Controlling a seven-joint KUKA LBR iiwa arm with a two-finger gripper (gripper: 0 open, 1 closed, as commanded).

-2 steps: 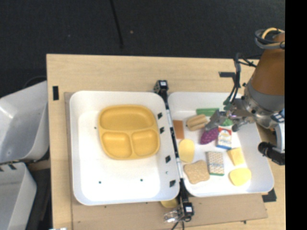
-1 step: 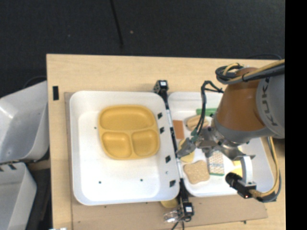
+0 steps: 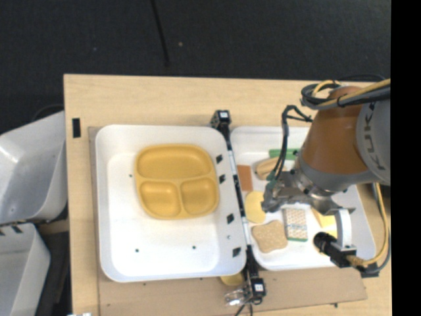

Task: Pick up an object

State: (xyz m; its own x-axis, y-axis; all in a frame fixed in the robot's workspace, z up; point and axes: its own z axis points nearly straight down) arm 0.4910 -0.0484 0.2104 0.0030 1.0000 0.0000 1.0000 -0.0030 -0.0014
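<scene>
Nearest the camera, at the near edge of the right bin point(image 3: 263, 263), a slice of toast point(image 3: 269, 236) lies beside a checked green-edged sponge point(image 3: 295, 223), with a yellow disc point(image 3: 254, 205) and a brown block point(image 3: 245, 177) just beyond along the bin's left wall. Above these the hand point(image 3: 276, 195) hangs low over the yellow disc, and whether it is open or closed I cannot tell. On the table point(image 3: 164, 91), the left bin point(image 3: 112, 242) holds a yellow divided plate point(image 3: 176, 179).
</scene>
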